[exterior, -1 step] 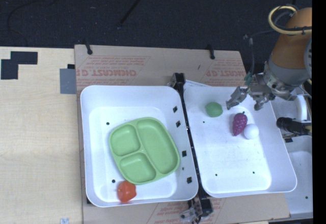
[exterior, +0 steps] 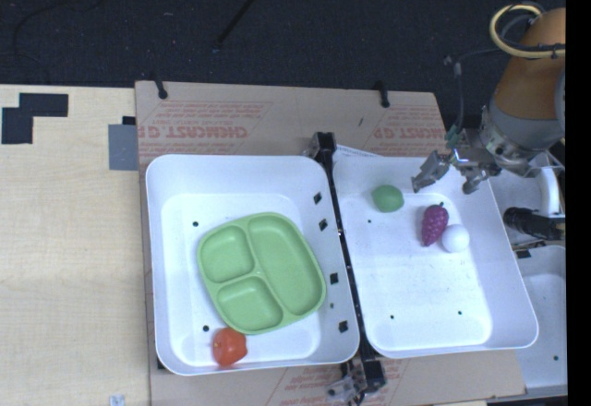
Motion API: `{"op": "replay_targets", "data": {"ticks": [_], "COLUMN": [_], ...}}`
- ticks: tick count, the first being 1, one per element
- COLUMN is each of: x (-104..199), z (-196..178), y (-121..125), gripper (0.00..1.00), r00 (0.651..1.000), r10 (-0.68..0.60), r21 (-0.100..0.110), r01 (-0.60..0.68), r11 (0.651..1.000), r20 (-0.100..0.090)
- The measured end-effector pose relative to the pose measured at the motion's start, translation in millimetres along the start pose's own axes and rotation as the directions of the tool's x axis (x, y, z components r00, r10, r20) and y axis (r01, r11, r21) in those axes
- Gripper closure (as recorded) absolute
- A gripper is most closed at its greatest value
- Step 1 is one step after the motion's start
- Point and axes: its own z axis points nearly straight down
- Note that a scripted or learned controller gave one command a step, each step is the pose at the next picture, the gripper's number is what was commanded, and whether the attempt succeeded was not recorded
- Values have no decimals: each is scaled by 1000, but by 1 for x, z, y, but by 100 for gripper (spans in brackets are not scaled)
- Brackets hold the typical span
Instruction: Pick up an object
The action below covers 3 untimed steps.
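Note:
In the right bin [exterior: 434, 330] lie a green round object [exterior: 388, 198], a purple grape bunch [exterior: 434, 223] and a small white ball [exterior: 454, 238] touching the bunch's right side. My gripper [exterior: 452, 173] hovers over the bin's far right corner, above and to the right of the green object, with its two fingers spread apart and nothing between them. In the left bin [exterior: 175, 210] a green three-compartment plate [exterior: 262, 272] lies flat, with a red-orange object [exterior: 229, 346] just off its near left edge.
A black divider [exterior: 338, 252] separates the two bins. Brown cardboard [exterior: 277, 123] lies under and behind them. The arm with its orange band [exterior: 536, 72] stands at the right edge, with cables beside it.

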Motion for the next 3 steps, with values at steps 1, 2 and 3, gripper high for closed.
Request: {"op": "replay_targets", "data": {"ticks": [1, 2, 3], "x": [0, -4, -3], "z": [58, 105, 130], "y": [-11, -9, -9], "gripper": [0, 0, 0], "r00": [1000, 1000, 1000], "r10": [0, 3, 1], "r21": [7, -2, 4], "r01": [0, -3, -1], "r11": [1000, 1000, 1000], "r20": [-2, 2, -1]}}
